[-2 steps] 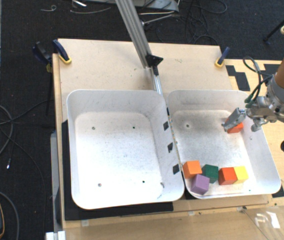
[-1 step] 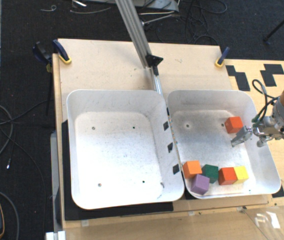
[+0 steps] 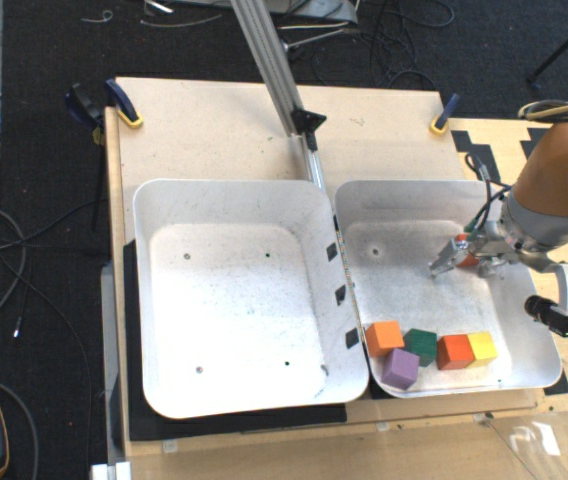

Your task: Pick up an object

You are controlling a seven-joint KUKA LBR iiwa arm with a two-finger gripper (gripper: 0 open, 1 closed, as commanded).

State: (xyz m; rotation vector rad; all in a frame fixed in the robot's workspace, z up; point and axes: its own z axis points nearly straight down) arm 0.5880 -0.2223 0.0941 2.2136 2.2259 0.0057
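Several small blocks lie along the front of the right bin (image 3: 384, 208): an orange block (image 3: 384, 336), a green block (image 3: 421, 344), a purple block (image 3: 399, 368), a red-orange block (image 3: 454, 351) and a yellow block (image 3: 482, 346). My gripper (image 3: 456, 257) hangs low over the bin's right middle, well behind the row of blocks and apart from all of them. A small red-orange patch shows at the gripper's tip; I cannot tell whether it is part of the gripper or a held thing.
The left bin (image 3: 164, 208) sits beside the right one, sharing a central wall. A slanted metal pole (image 3: 269, 53) rises from behind the bins. Clamps (image 3: 124, 108) mark the bench's back corners.
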